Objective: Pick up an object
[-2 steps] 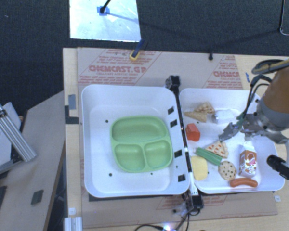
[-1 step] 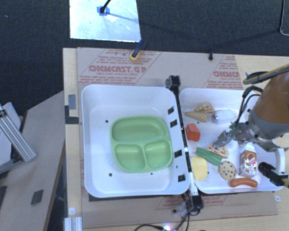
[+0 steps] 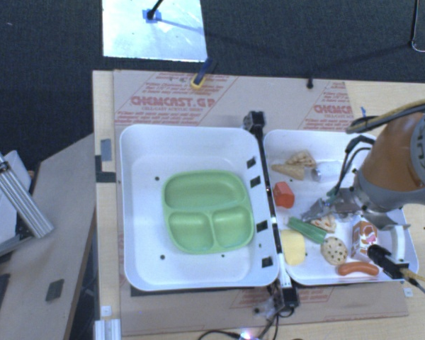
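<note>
Gripper point(image 3: 319, 210) hung low in right bin point(image 3: 340, 139) over green stick point(image 3: 306, 229) and pizza slice point(image 3: 324, 224), its grasp impossible to tell; pickup judged unfinished.

Bench point(image 3: 163, 91) with two white bins point(image 3: 138, 190) side by side

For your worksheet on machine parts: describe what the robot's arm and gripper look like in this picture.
The arm is bulky and rounded, with a broad orange band above a grey wrist section. Dark cables loop along its side near the wrist. The gripper at its tip is a small grey metal piece with slim fingers.
</note>
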